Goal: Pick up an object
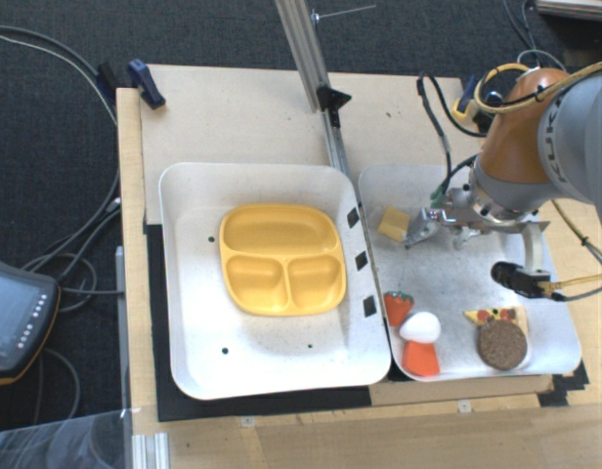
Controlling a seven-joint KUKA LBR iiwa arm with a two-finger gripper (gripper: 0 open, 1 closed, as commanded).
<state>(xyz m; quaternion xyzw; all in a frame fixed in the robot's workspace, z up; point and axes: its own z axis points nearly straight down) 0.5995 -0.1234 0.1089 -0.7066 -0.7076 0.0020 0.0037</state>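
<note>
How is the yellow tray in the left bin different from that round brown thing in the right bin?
The yellow tray is much larger than the round brown item and takes up the middle of the left bin; the brown item sits in the right bin's near corner. The tray is a rounded rectangle split into three compartments; the brown item is a plain disc with a speckled face. The tray lies alone; the brown item has a small colourful piece right beside it. Both lie flat.
</note>
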